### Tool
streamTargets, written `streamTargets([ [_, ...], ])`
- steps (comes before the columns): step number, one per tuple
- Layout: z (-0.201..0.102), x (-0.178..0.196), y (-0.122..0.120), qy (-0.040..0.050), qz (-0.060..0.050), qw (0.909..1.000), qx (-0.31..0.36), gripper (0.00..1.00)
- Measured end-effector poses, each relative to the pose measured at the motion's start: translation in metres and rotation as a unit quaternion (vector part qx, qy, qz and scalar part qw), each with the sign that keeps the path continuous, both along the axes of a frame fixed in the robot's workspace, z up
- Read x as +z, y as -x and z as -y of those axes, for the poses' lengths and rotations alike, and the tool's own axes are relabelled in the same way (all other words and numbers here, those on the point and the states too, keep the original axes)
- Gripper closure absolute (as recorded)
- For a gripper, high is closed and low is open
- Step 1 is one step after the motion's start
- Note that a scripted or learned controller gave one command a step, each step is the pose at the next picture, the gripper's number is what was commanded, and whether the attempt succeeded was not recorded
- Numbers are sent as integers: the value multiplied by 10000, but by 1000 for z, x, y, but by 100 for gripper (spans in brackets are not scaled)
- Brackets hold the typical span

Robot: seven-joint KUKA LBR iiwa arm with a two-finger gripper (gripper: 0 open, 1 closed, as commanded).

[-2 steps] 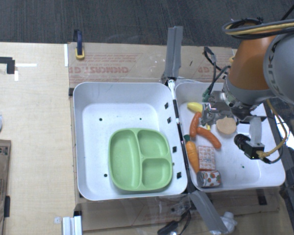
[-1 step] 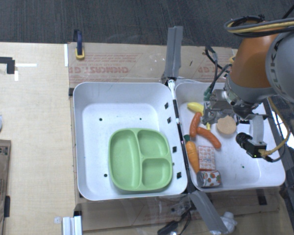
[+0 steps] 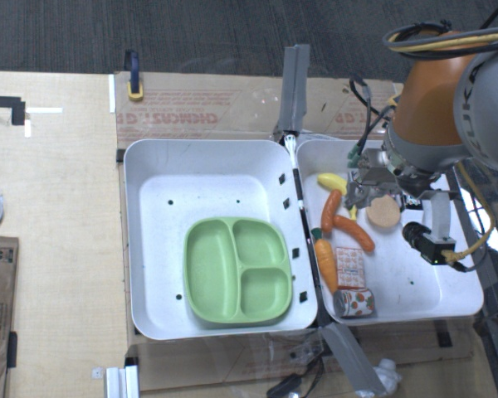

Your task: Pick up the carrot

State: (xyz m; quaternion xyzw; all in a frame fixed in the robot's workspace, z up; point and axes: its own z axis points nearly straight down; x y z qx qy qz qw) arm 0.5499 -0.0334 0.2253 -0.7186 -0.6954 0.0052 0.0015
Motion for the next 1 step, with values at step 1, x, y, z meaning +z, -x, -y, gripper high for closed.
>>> streamTargets([
  [1, -1, 1, 0, -30, 28, 9877, 1564, 100],
])
